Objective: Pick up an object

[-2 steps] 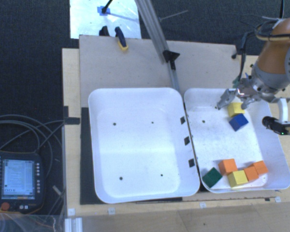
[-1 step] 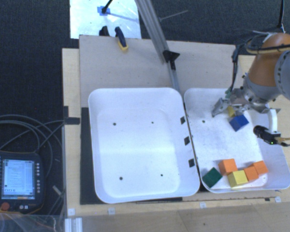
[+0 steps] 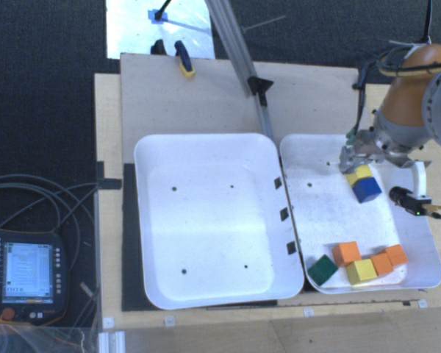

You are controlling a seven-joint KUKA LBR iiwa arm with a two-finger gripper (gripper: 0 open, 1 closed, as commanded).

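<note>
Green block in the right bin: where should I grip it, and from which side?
Probably from straight above, fingers closing on two opposite flat sides. The green block lies at the right bin's near-left corner, rotated relative to the walls, so turn the wrist to match. The orange block sits just apart on its right; favour the pair of faces clear of it.

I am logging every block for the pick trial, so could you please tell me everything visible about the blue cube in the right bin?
The blue cube is a small, matte, solid-coloured block, seemingly painted wood or foam. It lies in the upper part of the right bin, turned slightly askew to the bin's walls. A yellow block touches its upper side. The tool hangs just above that pair, by the yellow block. Whether it touches either block cannot be told. The other blocks sit apart, at the bin's near end.
</note>
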